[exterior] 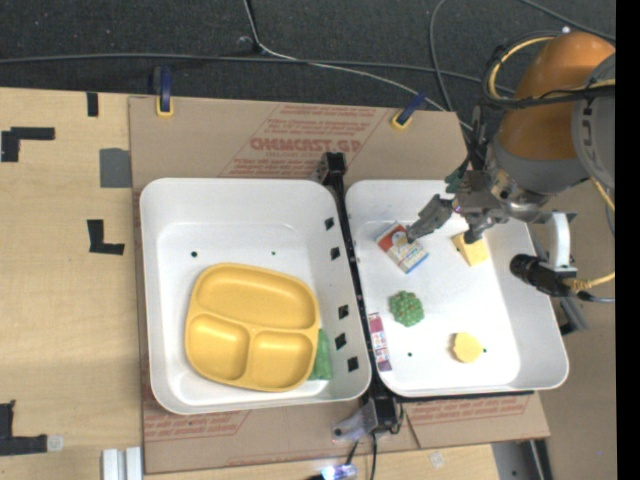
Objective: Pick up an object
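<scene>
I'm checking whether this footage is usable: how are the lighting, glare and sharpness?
Camera view: even, soft light; the two white bins are bright but keep their detail; faint shadows lie under the yellow divided tray and the grey two-finger gripper; overall slightly soft, so print on the small red-and-white packet is unreadable.

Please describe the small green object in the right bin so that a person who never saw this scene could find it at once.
Look at the right white bin, the one the grey arm reaches over. Near its middle, below the small red, white and blue packet, lies the green object. It is the only green, bumpy, rounded lump in this bin; the round piece and the block nearby are yellow.
</scene>
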